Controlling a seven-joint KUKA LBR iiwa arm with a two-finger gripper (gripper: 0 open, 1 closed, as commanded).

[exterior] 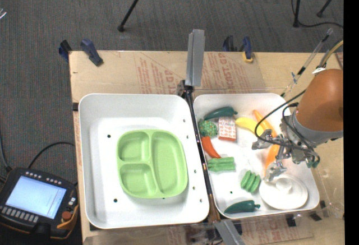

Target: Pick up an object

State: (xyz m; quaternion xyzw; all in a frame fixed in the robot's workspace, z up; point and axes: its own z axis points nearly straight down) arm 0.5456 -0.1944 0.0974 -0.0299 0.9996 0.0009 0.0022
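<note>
Although several toy foods crowd the right bin (224, 98), the claw (275, 171) hangs low over its right side, just above the white plate (286, 193). Nearest is the orange carrot (271, 154), touching or just beside it, long axis running toward the bin's far edge. Whether the claw is spread or closed, I cannot tell.
</note>
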